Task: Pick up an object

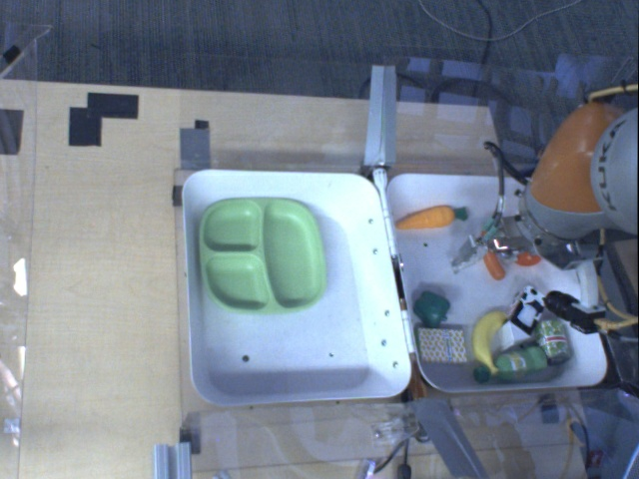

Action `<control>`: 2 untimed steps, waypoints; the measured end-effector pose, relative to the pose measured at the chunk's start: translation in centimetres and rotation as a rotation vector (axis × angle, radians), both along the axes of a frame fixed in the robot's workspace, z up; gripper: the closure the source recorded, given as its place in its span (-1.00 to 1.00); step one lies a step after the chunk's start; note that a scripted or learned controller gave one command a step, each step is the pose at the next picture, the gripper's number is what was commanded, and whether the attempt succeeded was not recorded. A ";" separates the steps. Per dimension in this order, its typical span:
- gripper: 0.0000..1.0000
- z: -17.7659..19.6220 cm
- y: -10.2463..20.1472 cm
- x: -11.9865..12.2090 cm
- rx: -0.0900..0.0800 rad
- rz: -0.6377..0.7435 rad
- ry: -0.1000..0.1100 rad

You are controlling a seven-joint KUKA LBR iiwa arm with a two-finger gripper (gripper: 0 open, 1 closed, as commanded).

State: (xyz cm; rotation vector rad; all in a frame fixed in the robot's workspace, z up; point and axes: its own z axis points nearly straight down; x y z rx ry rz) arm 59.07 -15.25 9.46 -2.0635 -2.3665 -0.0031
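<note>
One carrot (pixel 431 218) lies just left of the end effector (pixel 477 249), fingers apart.

Arm (pixel 584 173) reaching in from right, claw (pixel 477 248) lowered, angled left.

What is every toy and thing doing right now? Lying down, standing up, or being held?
green divided plate: lying flat in the left bin, right way up
toy carrot: lying on its side in the right bin
banana: lying flat
green bottle: on its side
gripper: low over the right bin, near a small orange piece
</note>
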 end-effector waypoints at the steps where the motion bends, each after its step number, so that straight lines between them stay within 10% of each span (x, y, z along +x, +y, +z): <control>1: 1.00 0.9 0.0 0.1 0.000 0.001 0.000; 2: 1.00 14.5 6.7 2.8 -0.004 -0.148 -0.001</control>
